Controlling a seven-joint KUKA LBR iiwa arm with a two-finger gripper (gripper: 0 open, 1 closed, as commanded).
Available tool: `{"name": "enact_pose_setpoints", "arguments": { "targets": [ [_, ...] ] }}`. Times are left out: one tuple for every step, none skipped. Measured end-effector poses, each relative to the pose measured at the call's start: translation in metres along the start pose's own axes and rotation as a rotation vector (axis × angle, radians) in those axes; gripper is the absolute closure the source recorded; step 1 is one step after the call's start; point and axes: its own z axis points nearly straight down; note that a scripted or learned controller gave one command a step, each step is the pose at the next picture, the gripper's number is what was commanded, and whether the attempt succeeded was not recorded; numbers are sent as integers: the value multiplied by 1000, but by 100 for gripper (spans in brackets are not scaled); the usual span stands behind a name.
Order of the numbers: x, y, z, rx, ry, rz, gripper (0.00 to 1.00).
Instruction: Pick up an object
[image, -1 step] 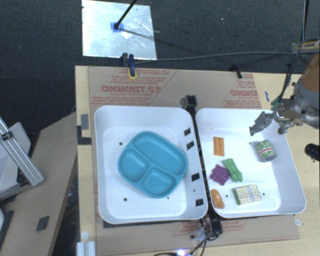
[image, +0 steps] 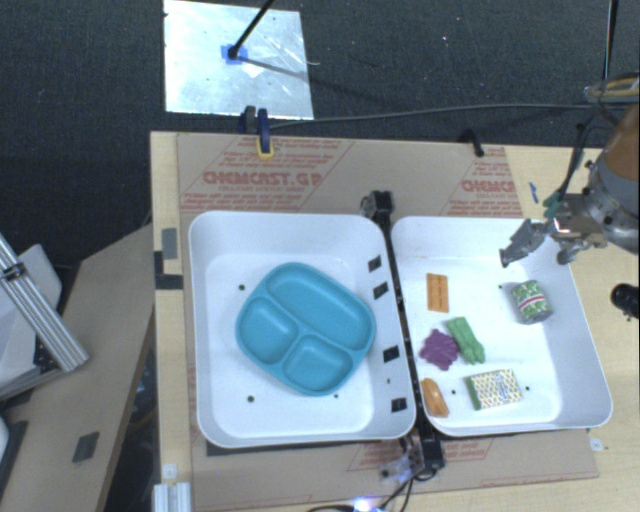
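Note:
The right bin (image: 570, 400) holds several small items: an orange block (image: 438, 292), a green piece (image: 465, 339), a purple piece (image: 439, 348), a small orange piece (image: 434, 396), a patterned yellow-green box (image: 494, 388) and a green-and-white striped can (image: 530, 301). My gripper (image: 545, 243) hovers over the bin's far right corner, above and just behind the striped can. Its two fingers are spread apart with nothing between them.
The left bin (image: 215, 300) holds a blue divided plate (image: 303, 327). A black divider with clips (image: 390, 300) runs between the bins. A cable crosses behind the bench, and a clamp (image: 263, 130) sits at the board's far edge.

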Motion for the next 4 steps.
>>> {"name": "enact_pose_setpoints", "arguments": {
  "targets": [
    [5, 3, 43, 3, 0, 1, 0],
    [-3, 8, 90, 2, 0, 2, 0],
    [-4, 5, 152, 5, 1, 2, 0],
    [-5, 7, 138, -3, -1, 2, 100]
  ]
}}
